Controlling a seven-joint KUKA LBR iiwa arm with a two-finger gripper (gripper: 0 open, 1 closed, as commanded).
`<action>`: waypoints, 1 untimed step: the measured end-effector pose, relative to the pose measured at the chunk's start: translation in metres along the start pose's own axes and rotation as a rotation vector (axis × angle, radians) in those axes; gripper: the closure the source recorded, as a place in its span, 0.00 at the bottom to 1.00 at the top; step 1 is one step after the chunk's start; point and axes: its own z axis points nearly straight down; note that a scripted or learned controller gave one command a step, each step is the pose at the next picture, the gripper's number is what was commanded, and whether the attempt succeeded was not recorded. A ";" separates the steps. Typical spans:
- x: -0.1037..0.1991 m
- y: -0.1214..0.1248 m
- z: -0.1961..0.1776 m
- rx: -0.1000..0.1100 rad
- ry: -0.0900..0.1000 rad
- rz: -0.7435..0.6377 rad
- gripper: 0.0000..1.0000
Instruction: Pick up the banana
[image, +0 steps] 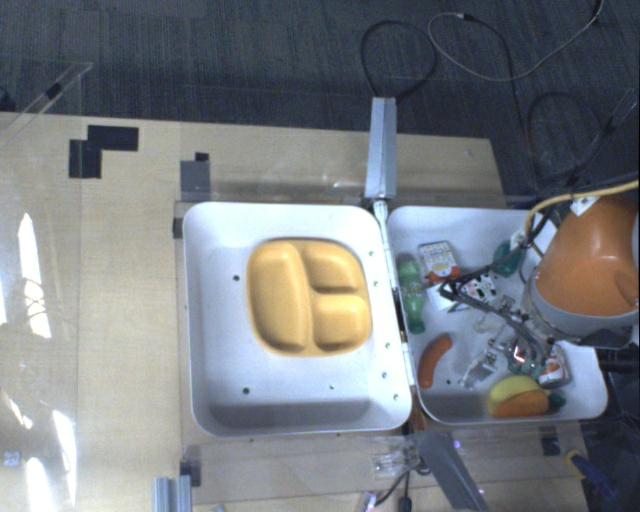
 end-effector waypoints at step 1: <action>0.010 0.023 -0.137 -0.001 -0.006 0.011 0.00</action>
